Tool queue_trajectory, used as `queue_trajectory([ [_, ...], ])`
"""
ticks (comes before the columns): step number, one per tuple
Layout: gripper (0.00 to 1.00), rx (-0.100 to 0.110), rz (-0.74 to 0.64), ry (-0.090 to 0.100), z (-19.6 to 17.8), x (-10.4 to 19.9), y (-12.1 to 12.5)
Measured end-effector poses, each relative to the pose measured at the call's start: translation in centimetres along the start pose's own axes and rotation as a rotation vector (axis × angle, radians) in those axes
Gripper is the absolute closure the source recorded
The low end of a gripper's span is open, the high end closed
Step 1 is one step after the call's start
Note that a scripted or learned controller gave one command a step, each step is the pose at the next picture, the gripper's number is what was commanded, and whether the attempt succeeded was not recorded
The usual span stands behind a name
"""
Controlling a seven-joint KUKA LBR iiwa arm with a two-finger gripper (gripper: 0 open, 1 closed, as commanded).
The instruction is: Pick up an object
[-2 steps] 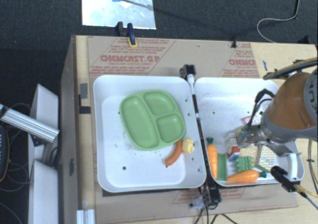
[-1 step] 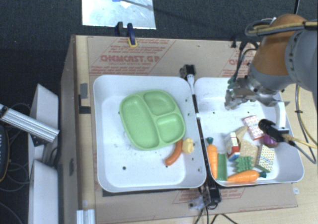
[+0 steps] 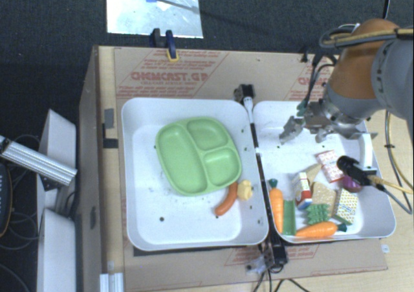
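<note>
My gripper (image 3: 305, 133) hangs over the bare upper part of the right bin (image 3: 275, 116), open, with nothing between its fingers. Below it, at the front of that bin, lies a pile of toy food: an upright carrot (image 3: 276, 203), a green stick (image 3: 288, 217), a second carrot (image 3: 317, 230) lying flat, a small red and white box (image 3: 304, 187), a pink and white carton (image 3: 330, 165), a cracker (image 3: 323, 195), a green leafy piece (image 3: 317, 213) and a yellow patterned packet (image 3: 347, 206). The gripper is apart from all of them.
The left bin (image 3: 139, 174) holds a green divided plate (image 3: 197, 155), an orange sausage (image 3: 226, 201) and a small yellow piece (image 3: 244, 190). A dark divider (image 3: 255, 148) runs between the bins. The grey and orange arm (image 3: 362, 70) comes in at the upper right.
</note>
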State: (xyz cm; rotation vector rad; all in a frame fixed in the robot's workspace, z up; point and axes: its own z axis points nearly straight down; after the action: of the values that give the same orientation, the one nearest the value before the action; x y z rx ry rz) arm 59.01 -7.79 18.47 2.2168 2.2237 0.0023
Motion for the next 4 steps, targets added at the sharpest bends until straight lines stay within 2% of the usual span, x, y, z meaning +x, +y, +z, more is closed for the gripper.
queue_trajectory([
  [1, 0.00, 0.003, 0.002, -0.001, 6.9, -5.1, -4.1],
  [2, 0.00, 0.001, -0.001, 0.000, 10.0, -6.6, 2.3],
  [3, 0.00, 0.000, -0.001, 0.000, 10.0, -4.8, 2.7],
  [4, 1.00, -0.003, -0.004, -0.001, 8.9, -4.8, 2.8],
])
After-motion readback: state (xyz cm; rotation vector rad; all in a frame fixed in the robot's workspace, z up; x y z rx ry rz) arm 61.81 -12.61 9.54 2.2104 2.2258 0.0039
